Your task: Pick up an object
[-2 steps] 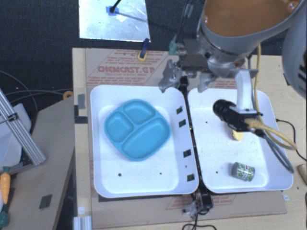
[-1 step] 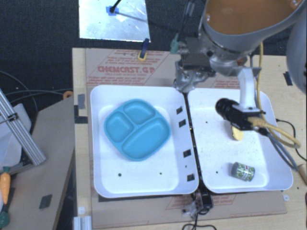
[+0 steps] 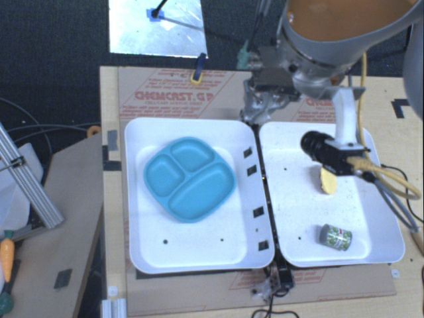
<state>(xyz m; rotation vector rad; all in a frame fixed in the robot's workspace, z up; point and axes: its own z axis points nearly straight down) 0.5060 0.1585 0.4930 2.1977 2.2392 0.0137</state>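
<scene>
The gripper (image 3: 260,110) hung over the bins' far junction, finger spacing indiscernible. The small can (image 3: 336,237), probably light, rigid and roll-prone, suited a sidewall grasp.

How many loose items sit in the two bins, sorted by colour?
Blue: 1, the divided plate in the left bin.
Yellow: 1, a small yellow piece in the right bin.
Green: 1, a small can lying on its side in the right bin.
Total: 3
</scene>
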